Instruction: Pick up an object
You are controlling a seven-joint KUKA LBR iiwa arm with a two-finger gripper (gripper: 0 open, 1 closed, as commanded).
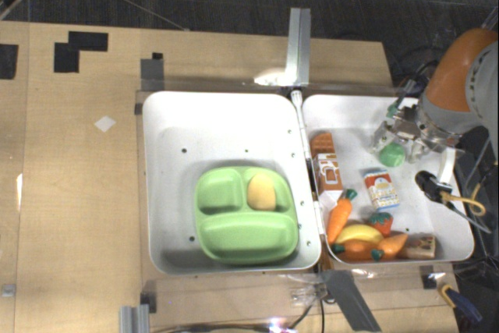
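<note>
My gripper hangs over the upper right part of the right bin, at the end of the grey arm with the orange band. A small green object lies right under its tip, touching or nearly touching it. Lower in the same bin lie a small red and white carton, a carrot, a banana and a wooden block. A brown bar and a brown and white box lie along the bin's left wall.
The left bin bears a green divided plate with a yellow rounded item in its upper right compartment. A metal post stands behind the wall between the bins. Black cabling hangs by the right bin's right side.
</note>
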